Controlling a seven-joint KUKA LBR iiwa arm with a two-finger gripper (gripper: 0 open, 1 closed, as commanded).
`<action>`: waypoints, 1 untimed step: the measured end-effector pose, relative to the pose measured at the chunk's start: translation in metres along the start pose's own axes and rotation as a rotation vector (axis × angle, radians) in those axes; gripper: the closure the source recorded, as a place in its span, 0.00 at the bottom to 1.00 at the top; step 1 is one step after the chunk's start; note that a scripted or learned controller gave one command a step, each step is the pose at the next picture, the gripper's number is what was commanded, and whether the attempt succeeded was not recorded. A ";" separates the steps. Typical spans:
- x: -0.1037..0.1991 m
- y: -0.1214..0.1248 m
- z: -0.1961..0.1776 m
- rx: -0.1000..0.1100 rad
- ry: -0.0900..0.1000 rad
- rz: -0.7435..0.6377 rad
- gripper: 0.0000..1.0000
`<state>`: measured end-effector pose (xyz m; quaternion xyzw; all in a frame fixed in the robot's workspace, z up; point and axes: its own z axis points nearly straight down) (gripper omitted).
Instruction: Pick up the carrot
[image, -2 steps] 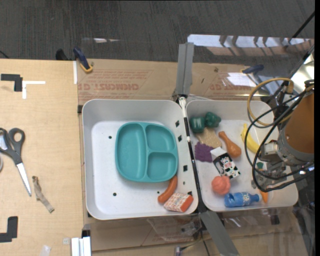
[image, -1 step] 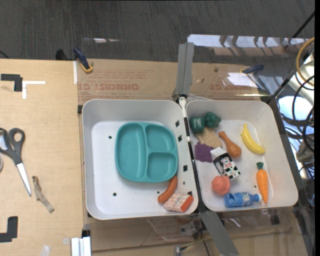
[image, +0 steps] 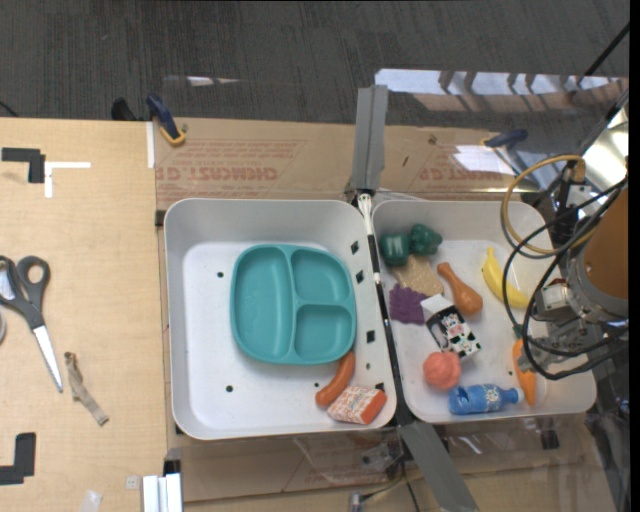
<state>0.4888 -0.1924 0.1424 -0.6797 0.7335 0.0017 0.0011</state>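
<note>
I see the small orange tapered carrot (image: 526, 381) at the right white bin's (image: 575, 405) edge, under the arm; finger state: can't tell.

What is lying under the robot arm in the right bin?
An orange carrot shows at the right bin's right side, under the arm's cables. Its upper part is covered by the arm, and the bin floor beneath the arm is hidden too.

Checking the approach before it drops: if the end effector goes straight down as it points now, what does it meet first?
Probably the carrot by the right bin's right wall, though cables hide the end effector and depth is unclear.
</note>
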 end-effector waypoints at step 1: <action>-0.053 0.014 -0.060 0.002 0.000 -0.238 1.00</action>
